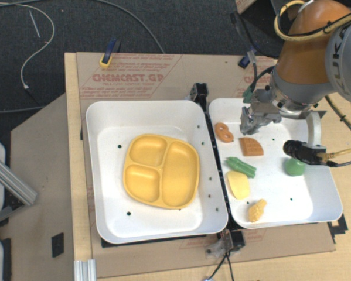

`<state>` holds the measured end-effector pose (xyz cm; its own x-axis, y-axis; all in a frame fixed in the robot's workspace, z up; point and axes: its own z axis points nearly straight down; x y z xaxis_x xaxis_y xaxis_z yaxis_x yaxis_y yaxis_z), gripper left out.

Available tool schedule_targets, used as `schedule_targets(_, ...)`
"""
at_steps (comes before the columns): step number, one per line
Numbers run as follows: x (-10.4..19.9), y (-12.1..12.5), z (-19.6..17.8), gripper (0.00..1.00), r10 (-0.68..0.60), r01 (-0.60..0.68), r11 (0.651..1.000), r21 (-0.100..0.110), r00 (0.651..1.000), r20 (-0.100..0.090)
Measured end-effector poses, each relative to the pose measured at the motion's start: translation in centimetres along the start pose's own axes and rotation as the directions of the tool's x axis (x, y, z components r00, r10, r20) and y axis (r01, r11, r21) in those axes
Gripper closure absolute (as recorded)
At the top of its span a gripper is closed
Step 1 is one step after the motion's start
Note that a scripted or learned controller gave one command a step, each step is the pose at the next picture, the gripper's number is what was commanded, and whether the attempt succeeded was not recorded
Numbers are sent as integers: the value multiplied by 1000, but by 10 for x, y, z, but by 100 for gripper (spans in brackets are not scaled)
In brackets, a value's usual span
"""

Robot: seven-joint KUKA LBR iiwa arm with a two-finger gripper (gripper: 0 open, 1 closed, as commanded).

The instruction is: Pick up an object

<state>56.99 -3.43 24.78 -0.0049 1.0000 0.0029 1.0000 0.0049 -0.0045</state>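
Note:
Several toy foods lie in the right bin (321, 209): an orange ring (224, 132), a brown toast slice (251, 147), a green pod (241, 166), a pale yellow piece (238, 185), a corn cob (256, 210) and a green round piece (293, 167). My gripper (249, 126) hangs over the bin's far left part, just beyond the toast slice and to the right of the orange ring. Nothing is seen in its grasp.
The left bin (105, 157) holds a yellow divided plate (162, 170). A black divider (213, 151) runs between the bins. The arm's orange band (307, 40) and a black cable part (301, 151) hang over the right bin's far right side.

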Motion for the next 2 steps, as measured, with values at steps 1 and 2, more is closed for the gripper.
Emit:
schedule_targets(1,56,-13,14,100,-1,1,1000,0,1000,0)
schedule_targets(2,106,-38,9,100,-2,2,1000,0,1000,-1)
